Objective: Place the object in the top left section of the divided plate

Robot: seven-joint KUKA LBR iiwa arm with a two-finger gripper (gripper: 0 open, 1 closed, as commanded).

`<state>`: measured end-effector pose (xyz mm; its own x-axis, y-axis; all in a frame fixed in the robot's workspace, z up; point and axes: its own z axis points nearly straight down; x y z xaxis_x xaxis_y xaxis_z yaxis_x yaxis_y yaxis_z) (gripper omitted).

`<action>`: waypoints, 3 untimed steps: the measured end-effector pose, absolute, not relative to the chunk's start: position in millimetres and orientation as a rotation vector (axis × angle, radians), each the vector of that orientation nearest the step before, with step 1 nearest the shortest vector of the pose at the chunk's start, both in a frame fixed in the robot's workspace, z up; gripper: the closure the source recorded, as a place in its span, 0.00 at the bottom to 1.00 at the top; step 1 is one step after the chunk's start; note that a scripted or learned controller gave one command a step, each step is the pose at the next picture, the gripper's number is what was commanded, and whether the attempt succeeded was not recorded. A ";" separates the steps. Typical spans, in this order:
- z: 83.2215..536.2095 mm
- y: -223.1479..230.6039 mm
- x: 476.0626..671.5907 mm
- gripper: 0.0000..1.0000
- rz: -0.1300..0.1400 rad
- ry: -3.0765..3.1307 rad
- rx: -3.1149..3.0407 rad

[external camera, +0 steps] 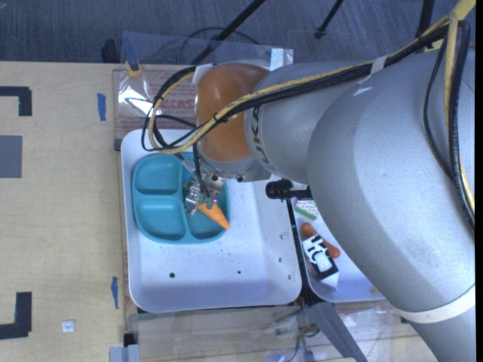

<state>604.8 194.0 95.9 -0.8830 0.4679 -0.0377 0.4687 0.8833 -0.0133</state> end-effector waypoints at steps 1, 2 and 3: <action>97.6 195.2 575.6 1.00 -0.028 3.028 0.684; 100.1 195.4 546.1 1.00 -0.020 3.046 0.521; 99.5 199.0 541.4 1.00 -0.016 3.002 0.781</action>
